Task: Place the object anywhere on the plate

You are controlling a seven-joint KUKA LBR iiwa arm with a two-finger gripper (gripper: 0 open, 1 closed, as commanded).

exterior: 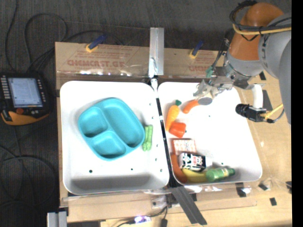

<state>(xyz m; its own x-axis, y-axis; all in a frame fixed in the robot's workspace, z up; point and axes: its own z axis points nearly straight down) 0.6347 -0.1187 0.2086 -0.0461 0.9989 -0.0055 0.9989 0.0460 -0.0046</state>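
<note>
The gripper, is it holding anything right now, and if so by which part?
Cannot be told. The gripper sits at one end of an orange carrot-like toy in the right bin, but whether that end is between its fingers is unclear.

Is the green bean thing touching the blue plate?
Touching. In the camera view, the green bean lies in the left bin pressed against the right edge of the blue plate, with no white showing between them.

Arm (265,37) reaches in over right bin's (236,141) far right corner, orange band up top, wrist angled down-left. End effector (206,96) low over bin's back area.
</note>
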